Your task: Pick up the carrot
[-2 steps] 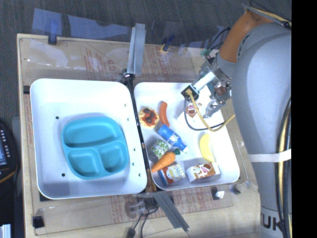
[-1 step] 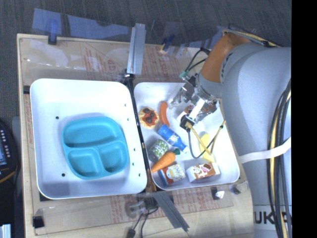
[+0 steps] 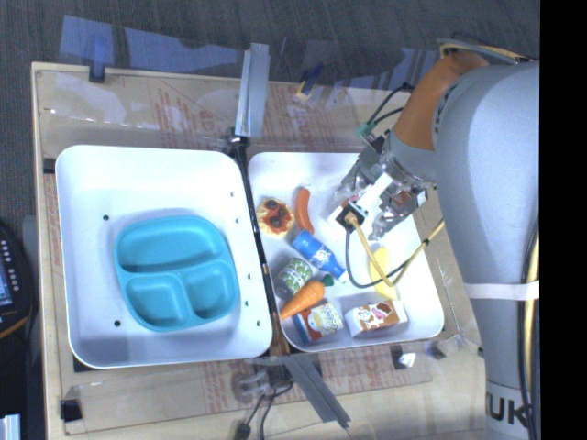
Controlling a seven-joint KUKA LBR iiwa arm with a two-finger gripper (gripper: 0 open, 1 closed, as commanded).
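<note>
Two white bins sit side by side on the desk (image 3: 138, 108). The left bin (image 3: 83, 181) holds one blue tray (image 3: 174, 269) with three compartments. The right bin (image 3: 424, 310) holds one carrot (image 3: 303, 298), lying near the front wall beside a green packet (image 3: 293, 273). Around it lie one blue bottle (image 3: 317, 251), one red sausage (image 3: 304, 208), one small pizza toy (image 3: 273, 215), two little cartons (image 3: 348, 319) and one yellow piece (image 3: 381, 266). The claw (image 3: 371, 211) hangs over the bin's back right part, well apart from the carrot; how wide it stands I cannot tell.
</note>
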